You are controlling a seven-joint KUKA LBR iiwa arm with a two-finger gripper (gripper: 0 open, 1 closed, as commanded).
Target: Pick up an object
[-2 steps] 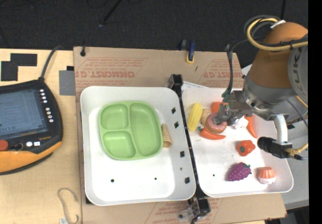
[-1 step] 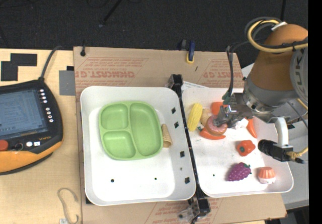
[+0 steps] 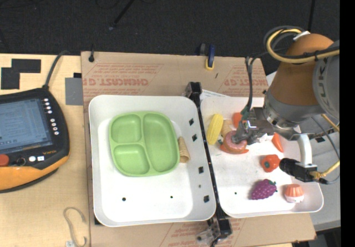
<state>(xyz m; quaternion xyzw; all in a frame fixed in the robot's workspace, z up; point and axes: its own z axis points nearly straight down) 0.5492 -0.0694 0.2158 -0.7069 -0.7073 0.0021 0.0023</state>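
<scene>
In the right bin (image 3: 244, 207) lie several toy foods: a yellow corn cob (image 3: 214, 128), a pink-red round piece (image 3: 235, 146), a small orange piece (image 3: 237, 119), an orange carrot-like piece (image 3: 277, 142), a red pepper (image 3: 270, 162), purple grapes (image 3: 263, 189) and a pink-and-white piece (image 3: 293, 192). My gripper (image 3: 243, 136) reaches in from the right and is low over the pink-red piece, at its upper right edge. It hides part of that piece.
The left bin (image 3: 105, 196) holds a green divided plate (image 3: 143, 144) with a small tan piece (image 3: 183, 150) beside its right edge. A black divider (image 3: 201, 151) runs between the bins. A teach pendant (image 3: 28, 135) lies on the bench at far left.
</scene>
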